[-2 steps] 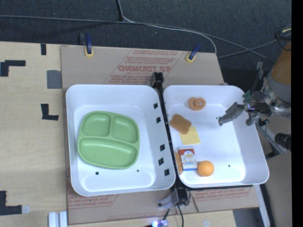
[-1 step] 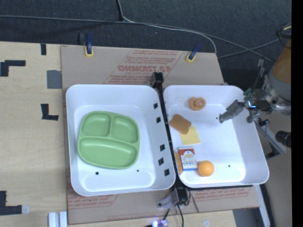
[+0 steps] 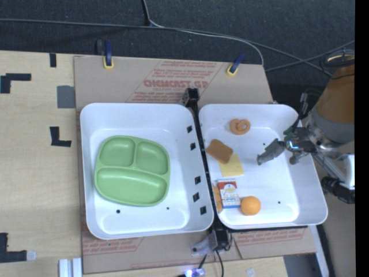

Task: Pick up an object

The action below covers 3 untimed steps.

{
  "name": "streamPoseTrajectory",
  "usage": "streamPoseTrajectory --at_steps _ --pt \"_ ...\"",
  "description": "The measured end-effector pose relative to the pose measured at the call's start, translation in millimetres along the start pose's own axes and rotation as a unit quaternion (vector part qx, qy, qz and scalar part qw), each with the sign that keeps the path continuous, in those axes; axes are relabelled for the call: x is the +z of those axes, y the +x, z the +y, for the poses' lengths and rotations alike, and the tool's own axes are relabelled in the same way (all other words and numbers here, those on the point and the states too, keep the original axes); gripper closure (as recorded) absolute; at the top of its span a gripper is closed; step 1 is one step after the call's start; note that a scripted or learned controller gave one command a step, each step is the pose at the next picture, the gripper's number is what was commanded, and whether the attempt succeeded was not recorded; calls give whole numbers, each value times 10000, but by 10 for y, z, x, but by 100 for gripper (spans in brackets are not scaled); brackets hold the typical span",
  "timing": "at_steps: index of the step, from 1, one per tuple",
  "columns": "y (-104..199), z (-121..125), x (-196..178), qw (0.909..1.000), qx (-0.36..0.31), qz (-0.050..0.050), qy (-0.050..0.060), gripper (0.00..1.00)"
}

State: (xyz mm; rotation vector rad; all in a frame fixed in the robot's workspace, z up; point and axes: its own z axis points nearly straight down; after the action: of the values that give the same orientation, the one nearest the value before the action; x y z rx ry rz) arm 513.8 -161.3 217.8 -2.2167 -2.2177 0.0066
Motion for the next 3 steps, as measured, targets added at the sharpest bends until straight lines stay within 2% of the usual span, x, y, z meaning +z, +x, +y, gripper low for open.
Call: streamPoseTrajectory --at_steps 1,2,3 --pt "58 -18 447 10000 -2 -3 -10 0" --pt "26 -64 1078 10000 3 -1 -2 0" --pt "38 -55 949 10000 -7 3 -15 100"
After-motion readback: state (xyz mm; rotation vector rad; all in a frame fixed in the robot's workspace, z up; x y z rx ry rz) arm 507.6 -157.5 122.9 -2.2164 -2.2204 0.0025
